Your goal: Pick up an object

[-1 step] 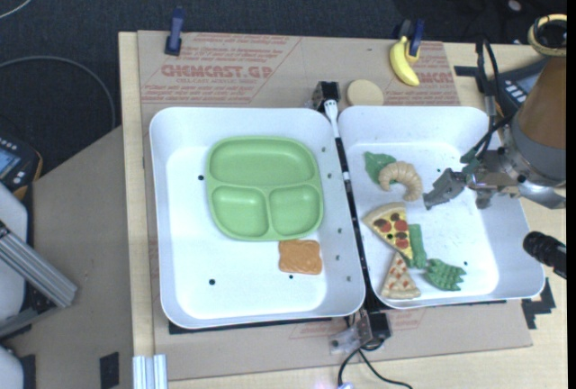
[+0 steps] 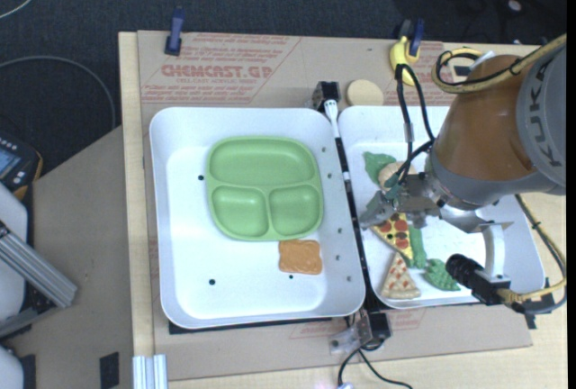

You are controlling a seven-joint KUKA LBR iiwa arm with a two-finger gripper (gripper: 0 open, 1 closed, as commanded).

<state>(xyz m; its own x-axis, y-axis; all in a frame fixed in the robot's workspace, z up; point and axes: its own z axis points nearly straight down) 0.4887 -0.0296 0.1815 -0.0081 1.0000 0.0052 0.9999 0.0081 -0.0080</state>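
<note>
Gripper [image 2: 393, 209] low in right bin [image 2: 526, 275] over pizza slice [image 2: 397, 235]; fingers' state cannot be told; green tray [image 2: 265, 186] in left bin [image 2: 180, 225].

Left bin [image 2: 171, 198]: divided plate [image 2: 265, 187] behind toast slice [image 2: 300, 257].
Right bin [image 2: 531, 266]: two pizza slices [image 2: 399, 239], one [image 2: 400, 279] nearer the front edge.
Table [image 2: 216, 72]: carries both bins.
</note>
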